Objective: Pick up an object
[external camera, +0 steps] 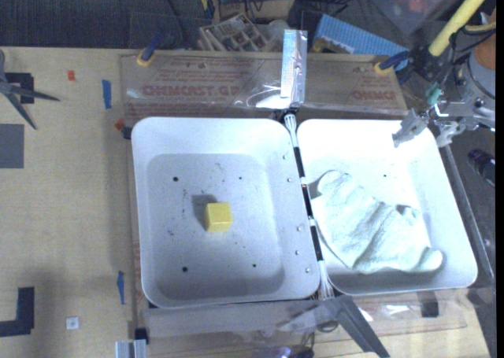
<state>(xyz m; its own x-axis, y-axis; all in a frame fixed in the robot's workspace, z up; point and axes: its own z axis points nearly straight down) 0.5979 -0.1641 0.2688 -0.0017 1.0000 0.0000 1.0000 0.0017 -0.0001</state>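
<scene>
Yellow block [219, 216] left bin, hand [421, 127] well apart

We see a yellow block [219, 216] resting on the floor of the left bin [157, 144]. A crumpled white cloth [370, 230] lies in the right bin [370, 140]. The pincer [417, 130] hovers above that bin's far right corner.

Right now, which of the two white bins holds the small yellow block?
The left bin: the yellow block sits near its middle. The right bin holds a crumpled white cloth instead, nearer the gripper.
</scene>
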